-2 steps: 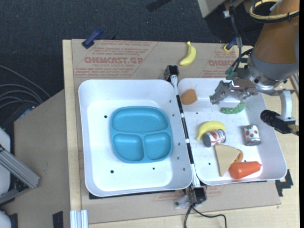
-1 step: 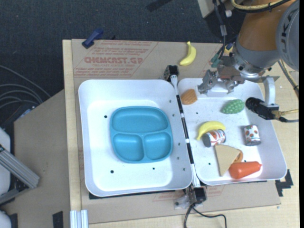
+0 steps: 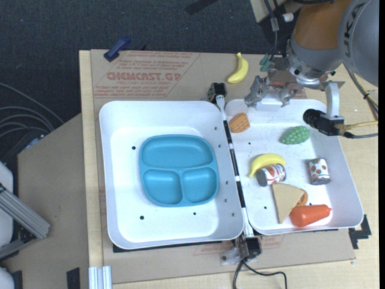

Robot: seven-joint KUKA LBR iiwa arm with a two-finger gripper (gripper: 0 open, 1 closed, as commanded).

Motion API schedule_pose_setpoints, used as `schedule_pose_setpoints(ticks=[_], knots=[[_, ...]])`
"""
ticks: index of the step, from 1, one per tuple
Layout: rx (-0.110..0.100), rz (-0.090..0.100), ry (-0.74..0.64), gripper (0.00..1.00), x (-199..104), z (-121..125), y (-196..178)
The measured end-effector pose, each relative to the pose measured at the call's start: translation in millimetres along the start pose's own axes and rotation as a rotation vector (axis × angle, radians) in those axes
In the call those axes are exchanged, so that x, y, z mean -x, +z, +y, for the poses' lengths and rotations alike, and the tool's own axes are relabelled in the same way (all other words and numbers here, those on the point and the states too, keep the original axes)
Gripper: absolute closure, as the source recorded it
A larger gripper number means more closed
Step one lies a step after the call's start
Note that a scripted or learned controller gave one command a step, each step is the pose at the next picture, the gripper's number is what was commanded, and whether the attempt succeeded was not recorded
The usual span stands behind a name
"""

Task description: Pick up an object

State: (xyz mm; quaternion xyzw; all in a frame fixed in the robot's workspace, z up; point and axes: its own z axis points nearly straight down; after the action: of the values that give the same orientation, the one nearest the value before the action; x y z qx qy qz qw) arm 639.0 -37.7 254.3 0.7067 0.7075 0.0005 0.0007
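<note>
The gripper (image 3: pixel 272 95) hangs over the far edge of the right bin (image 3: pixel 348 185); whether it is spread or pinched cannot be told. A banana (image 3: pixel 266 162) lies mid-bin, long axis left-right, ends curving toward the near side, touching a small can (image 3: pixel 272 174). A second banana (image 3: pixel 238 70) rests outside on the board, long axis near-far.

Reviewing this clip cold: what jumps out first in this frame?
The blue divided tray sits alone in the left bin. The right bin is crowded with small toy foods: a green bunch, a banana resting against a can, and a carrot near the front. The gripper hangs over that bin's far edge, and a second banana lies outside on the board.
</note>
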Motion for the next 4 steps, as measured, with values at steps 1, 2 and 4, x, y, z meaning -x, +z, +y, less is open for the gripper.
schedule_pose_setpoints(ticks=[1,2,4], knots=[[0.000,0.000,0.000,1.00,-25,19,-4],[0.000,-0.001,0.002,1.00,17,28,-2],[0.000,-0.001,0.002,1.00,25,28,-9]])
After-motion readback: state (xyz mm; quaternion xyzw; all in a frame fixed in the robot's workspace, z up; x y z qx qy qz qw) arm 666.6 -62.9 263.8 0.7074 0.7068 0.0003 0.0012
